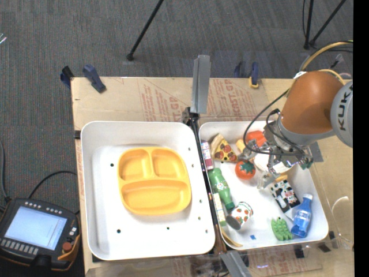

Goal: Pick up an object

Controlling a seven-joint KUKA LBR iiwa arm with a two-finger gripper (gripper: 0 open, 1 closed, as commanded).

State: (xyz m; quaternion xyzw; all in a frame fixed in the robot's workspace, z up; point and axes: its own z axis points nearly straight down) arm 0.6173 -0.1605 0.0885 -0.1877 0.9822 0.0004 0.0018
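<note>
My gripper (pixel 272 173) hangs low over the middle of the right bin (pixel 320 212), under the grey wrist and its orange band (pixel 311 103). A red tomato toy (pixel 245 169) lies just to its left, and a black-and-white patterned block (pixel 285 194) sits just below it. An orange-red object (pixel 255 138) shows partly at the wrist's upper left edge. Also in this bin are a pizza-slice toy (pixel 222 149), a green bottle (pixel 220 188), a patterned mug on its side (pixel 241 214), a green studded piece (pixel 280 228) and a blue bottle (pixel 301 215).
The left bin (pixel 95 224) holds a yellow divided plate (pixel 154 180). A metal post (pixel 200 88) rises behind the seam between the bins. A teach pendant (pixel 37 229) lies off the bench at the lower left.
</note>
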